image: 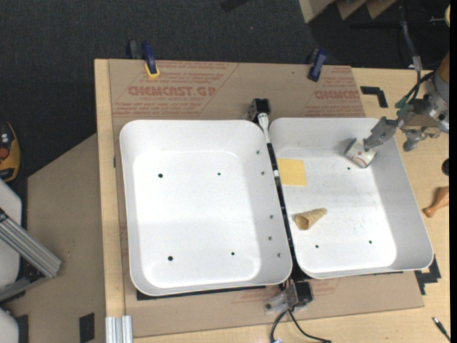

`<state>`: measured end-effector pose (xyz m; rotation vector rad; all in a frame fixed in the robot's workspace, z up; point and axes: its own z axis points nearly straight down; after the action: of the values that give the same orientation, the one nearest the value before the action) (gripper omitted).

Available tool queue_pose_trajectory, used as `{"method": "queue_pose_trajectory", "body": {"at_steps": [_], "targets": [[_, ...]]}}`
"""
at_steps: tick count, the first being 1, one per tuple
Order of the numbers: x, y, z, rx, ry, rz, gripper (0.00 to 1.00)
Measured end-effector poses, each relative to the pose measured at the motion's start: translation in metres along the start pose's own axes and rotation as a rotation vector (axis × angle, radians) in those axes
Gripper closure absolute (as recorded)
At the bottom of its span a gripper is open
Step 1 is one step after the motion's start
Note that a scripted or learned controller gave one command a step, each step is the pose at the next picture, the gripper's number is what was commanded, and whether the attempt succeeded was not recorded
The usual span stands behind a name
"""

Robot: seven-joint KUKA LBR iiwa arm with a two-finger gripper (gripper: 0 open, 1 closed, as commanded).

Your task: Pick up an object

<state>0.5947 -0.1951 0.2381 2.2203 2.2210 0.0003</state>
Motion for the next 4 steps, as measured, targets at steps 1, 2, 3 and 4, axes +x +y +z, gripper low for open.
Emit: {"method": "queue_pose_trajectory", "body": {"at_steps": [1, 2, 3, 4], "targets": [[0.0, 0.001, -0.011, -0.004, -0.002, -0.001, 1.0], [0.161, 0.076, -0.047, -0.009, 0.006, -0.018, 1.0], [0.266, 0.073, -0.138, -0.012, 0.003, -0.011, 1.0], [0.357, 0.033, -0.165, -0.004, 0.003, -0.008, 1.0]]}}
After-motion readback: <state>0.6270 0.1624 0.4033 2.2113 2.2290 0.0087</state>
